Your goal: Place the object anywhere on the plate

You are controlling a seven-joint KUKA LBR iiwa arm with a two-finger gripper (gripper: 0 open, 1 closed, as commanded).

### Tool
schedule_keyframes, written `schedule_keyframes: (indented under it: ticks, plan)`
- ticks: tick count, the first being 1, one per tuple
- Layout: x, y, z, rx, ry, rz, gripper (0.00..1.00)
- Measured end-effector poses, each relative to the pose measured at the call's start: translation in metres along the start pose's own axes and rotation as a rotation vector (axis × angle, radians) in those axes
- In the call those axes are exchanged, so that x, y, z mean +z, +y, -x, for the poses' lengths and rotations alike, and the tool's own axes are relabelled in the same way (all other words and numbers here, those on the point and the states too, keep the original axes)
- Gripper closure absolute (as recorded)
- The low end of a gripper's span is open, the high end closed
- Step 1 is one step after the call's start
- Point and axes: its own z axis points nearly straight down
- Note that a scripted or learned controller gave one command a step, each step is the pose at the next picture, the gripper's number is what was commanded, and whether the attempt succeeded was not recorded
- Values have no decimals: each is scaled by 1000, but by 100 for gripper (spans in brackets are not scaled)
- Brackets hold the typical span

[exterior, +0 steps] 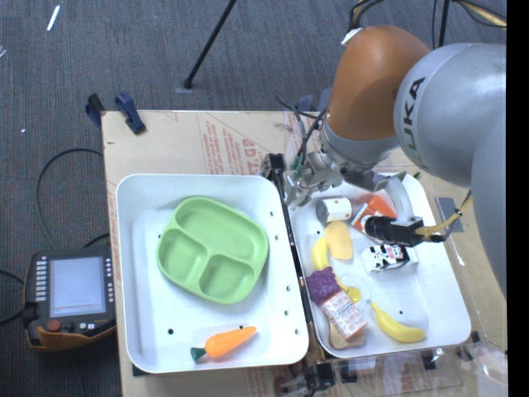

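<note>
I read everything off the green plate, which sits in the left bin with three shallow wells open upward. The arm comes in from the right of it, its gripper low over the divide between the bins, just past the plate's upper right edge. I cannot tell the state of the claw from here: it is small and dark against the clutter.

The right bin holds the pile: a banana, a cream oval piece, a purple item, a packet, a small cylinder. A toy carrot lies below the plate, long axis running left to right, well apart from the claw.

Which thing is meant I cannot say. The cylinder is nearest, just right of the claw. My judgement: the carry goes left across the bin walls, so lift must clear both rims; the plate's wells offer ample landing room
</note>
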Motion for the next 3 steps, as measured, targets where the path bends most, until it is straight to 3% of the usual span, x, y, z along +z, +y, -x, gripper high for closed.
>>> schedule_keyframes:
  ticks: [1, 2, 3]
  plan:
    - [-28, 13, -76, -109, 1, 3, 100]
    - [41, 45, -120, -187, 2, -10, 100]
    - [-33, 5, -73, -348, -3, 4, 100]
